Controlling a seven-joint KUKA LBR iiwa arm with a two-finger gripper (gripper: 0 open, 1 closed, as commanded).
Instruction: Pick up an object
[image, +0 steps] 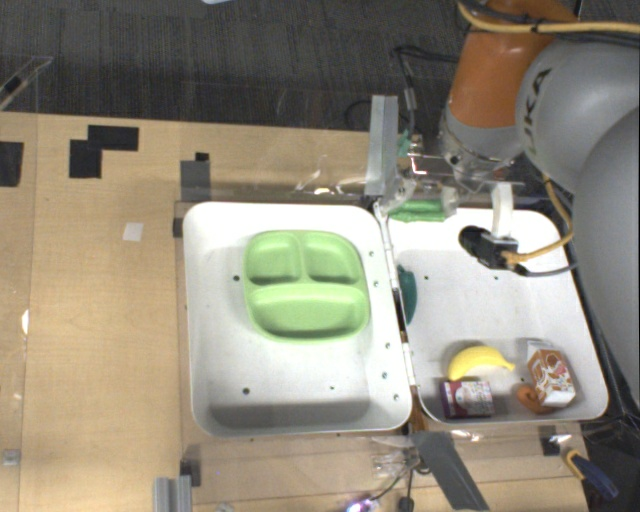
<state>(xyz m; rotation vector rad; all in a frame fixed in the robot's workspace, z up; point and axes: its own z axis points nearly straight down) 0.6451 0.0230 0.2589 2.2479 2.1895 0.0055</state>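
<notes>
Two white bins (200, 330), one green divided plate (303, 283), one banana (478, 361), two small cartons (549, 379)

Matt green plastic tray (304, 284), smooth white bins (215, 330), pale wooden bench (90, 330)

- You get bright, even overhead light; both white bins (300, 400) nearly wash out.
- A soft shadow lies along the near inner wall of the left bin.
- The arm (580, 110) looms large and slightly soft at top right.
- Faint glare streaks the clear plastic near the bench's (90, 330) far edge.
- Detail is coarse; small labels are unreadable.
</notes>
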